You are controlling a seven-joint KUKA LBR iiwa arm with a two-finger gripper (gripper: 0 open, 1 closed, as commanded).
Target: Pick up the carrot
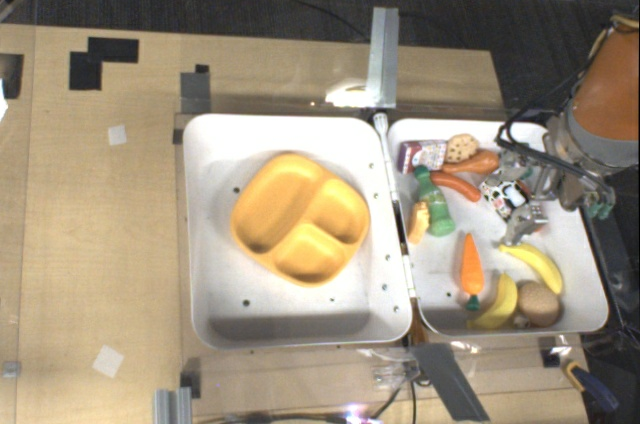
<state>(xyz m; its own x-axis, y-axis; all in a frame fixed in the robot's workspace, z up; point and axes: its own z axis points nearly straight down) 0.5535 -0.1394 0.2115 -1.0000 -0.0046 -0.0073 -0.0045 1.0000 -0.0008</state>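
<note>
Carrot first: the small orange toy carrot with a green stem end [470, 265] lies in the right-hand shallow white bin [585, 252], roughly in its lower middle, pointing along the bin's length with its green end toward the near rim. Just below it sits a yellow plastic banana [497, 304], touching or nearly touching the carrot's stem end, and beside that a brown rounded potato-like piece [538, 303]. A second yellow banana [534, 265] lies to the right of the carrot, apart from it. Higher in the same bin are a green bottle-shaped toy [433, 199], a yellow wedge-like piece [417, 223] against the dividing wall, a red-orange sausage-shaped toy [460, 186], a tan cookie with dark chips [461, 148] and a small purple-and-white packet [424, 155]. The grey arm's orange band [610, 92] enters from the right, and its two-finger metal gripper [522, 224] hangs over the right part of this bin, above the second banana and to the right of the carrot, clear of it; whether its fingers are spread or closed cannot be made out, and nothing is seen between them. The left-hand shallow white bin [210, 292] holds a yellow sectioned plastic plate [298, 217] near its centre. Both bins rest on a pale wooden bench [90, 242].
</note>
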